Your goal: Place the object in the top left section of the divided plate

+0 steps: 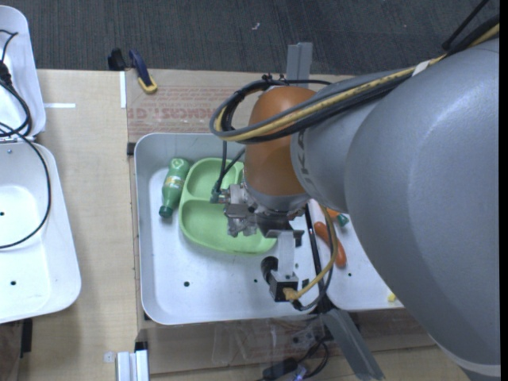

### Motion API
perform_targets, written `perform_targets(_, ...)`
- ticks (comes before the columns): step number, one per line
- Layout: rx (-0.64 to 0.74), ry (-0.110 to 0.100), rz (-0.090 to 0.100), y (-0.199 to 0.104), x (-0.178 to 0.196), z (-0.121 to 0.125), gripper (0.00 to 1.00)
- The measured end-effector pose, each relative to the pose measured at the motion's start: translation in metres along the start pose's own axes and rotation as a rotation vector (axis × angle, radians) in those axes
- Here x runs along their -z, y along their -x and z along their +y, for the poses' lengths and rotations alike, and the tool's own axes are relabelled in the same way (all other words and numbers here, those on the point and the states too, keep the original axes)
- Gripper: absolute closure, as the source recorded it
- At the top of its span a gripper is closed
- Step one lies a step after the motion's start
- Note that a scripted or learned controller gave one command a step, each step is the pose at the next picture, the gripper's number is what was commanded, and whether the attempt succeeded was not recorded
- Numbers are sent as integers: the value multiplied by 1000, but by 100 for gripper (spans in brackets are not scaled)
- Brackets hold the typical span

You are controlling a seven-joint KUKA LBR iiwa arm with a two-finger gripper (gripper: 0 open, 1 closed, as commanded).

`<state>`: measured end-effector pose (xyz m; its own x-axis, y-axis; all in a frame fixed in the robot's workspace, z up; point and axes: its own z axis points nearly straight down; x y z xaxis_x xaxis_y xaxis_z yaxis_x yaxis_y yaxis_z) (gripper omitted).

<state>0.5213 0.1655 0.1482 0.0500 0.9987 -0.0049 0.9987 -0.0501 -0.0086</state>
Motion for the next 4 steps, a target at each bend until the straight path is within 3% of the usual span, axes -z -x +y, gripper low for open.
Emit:
perform_targets(1,-96,6,2,47,29,103,100)
perform_targets(2,31,5,2,-18,74,21,100)
perform_targets(3,182,4,2,4,-58,-44,100)
perform_targets(4,-82,6,3,10,27,-43,100)
